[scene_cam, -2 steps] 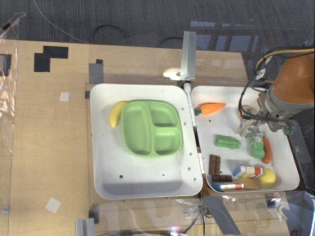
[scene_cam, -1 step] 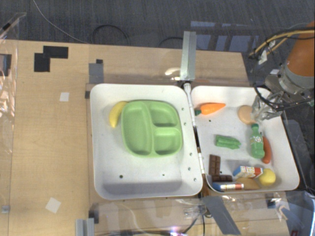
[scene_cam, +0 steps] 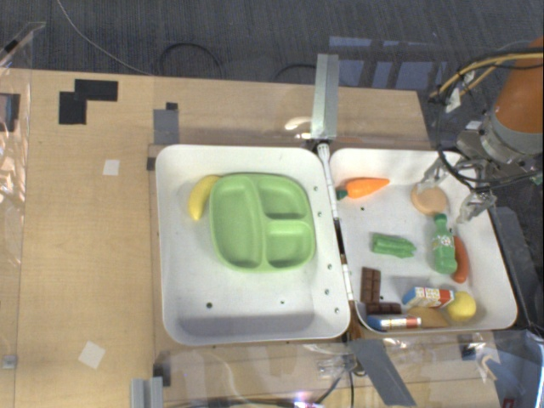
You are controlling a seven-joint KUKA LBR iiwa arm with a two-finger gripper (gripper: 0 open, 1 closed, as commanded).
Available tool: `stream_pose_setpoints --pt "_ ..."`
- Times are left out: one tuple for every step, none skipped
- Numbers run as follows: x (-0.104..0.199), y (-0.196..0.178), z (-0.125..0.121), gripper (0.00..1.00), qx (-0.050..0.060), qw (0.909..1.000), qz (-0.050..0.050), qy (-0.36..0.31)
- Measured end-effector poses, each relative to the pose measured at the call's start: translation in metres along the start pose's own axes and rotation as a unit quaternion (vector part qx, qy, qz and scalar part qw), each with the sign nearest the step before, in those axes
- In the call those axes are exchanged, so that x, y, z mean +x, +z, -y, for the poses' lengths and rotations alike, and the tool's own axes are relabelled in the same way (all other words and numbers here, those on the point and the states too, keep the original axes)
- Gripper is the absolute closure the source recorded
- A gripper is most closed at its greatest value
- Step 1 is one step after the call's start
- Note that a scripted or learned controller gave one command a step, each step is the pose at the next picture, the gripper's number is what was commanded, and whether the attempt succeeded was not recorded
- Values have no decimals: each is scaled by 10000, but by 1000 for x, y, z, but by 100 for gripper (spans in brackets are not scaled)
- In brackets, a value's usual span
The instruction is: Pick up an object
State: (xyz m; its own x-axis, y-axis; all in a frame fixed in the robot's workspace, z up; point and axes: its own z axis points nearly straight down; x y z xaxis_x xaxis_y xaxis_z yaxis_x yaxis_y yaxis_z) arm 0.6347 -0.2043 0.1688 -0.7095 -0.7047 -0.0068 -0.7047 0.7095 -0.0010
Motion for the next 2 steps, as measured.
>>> stream_pose_setpoints --pt "-2 62 4 0 67 9998 31 -206" --pt "6 65 -3 0 171 9998 90 76"
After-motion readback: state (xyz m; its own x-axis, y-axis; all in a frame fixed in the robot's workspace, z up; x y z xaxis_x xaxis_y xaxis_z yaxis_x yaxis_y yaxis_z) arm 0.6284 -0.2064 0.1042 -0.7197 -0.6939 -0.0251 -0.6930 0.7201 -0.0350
